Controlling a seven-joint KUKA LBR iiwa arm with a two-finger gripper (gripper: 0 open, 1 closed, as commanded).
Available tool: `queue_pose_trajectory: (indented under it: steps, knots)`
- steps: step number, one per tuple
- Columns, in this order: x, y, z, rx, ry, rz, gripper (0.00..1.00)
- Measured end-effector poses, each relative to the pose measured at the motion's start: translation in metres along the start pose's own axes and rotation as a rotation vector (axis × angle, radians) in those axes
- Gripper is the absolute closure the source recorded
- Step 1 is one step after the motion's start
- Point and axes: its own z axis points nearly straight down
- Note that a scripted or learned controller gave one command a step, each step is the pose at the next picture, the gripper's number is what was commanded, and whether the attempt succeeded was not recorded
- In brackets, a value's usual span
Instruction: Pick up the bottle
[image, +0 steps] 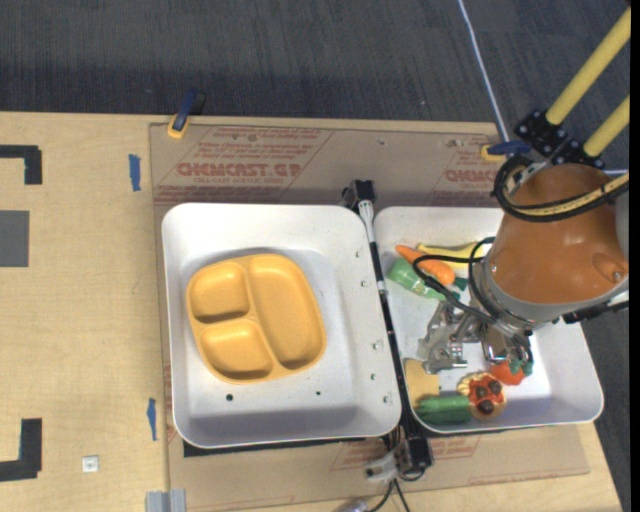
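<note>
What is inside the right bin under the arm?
In the right bin, small green and orange items show around the gripper: some near the top left, a green one at the front. The arm covers the rest.

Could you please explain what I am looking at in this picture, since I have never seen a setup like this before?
One camera looks down at a slant on a bench with two shallow white bins. The left bin holds a yellow divided tray. The right bin holds a jumble of small items in green, orange and red; which of them is the bottle to be picked up is hard to tell. The big orange and grey shape is the robot arm, reaching in from the right. Its metal gripper hangs low over that jumble. I cannot tell whether it holds anything.
</note>
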Motion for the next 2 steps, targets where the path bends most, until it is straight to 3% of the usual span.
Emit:
queue_pose_trajectory:
  steps: [1,2]
  knots:
    - [0.001,0.023,0.000,0.000,-0.001,-0.253,1.00]
    - [-0.008,0.070,0.000,-0.001,-0.002,-0.550,1.00]
